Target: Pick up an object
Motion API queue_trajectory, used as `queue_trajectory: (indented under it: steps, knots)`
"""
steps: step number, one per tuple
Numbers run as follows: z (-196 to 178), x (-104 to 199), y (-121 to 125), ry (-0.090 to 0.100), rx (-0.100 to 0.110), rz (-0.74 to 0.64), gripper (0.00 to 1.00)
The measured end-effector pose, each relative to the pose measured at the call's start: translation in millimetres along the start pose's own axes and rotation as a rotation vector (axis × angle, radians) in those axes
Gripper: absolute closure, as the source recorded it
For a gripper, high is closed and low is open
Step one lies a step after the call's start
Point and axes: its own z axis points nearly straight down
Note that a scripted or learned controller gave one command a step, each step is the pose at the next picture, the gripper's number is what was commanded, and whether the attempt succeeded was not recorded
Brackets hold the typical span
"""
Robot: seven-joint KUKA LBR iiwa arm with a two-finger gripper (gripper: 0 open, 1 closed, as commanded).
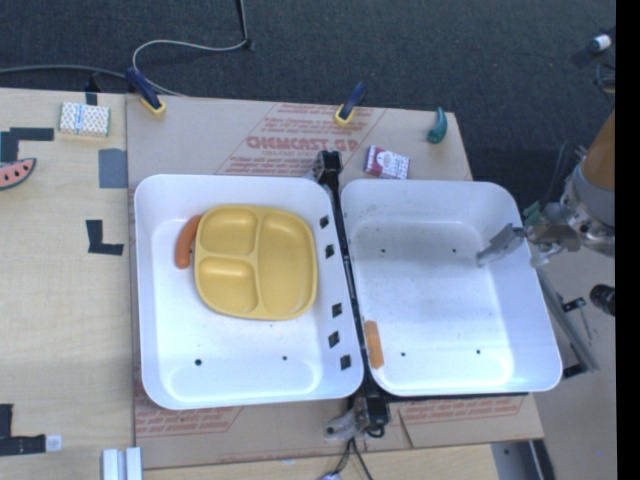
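Arm (600, 183) is cut off at the right edge; its tool (510, 240) reaches over the right bin's (520, 368) right rim, too blurred to tell how far it is open, nothing seen between its parts. Left bin (160, 348) holds a yellow divided plate (255, 261) partly hiding an orange sausage (184, 244). Another orange piece (373, 343) lies by the right bin's near-left wall.

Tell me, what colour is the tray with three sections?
Yellow: the divided tray shows in the camera view.

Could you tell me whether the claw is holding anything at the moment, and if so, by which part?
Nothing is held. The claw hangs over the right bin's right side, with no object between its fingers.
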Motion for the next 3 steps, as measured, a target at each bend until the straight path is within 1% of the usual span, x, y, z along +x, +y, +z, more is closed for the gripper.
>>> queue_trajectory:
  steps: [1,2,3]
  knots:
    - [47.8,95.5,13.8,0.002,0.0,-0.002,0.0]
    - [23.8,176.2,8.3,0.002,0.0,-0.002,0.0]
    - [23.8,205.1,69.6,0.0,0.0,-0.001,0.0]
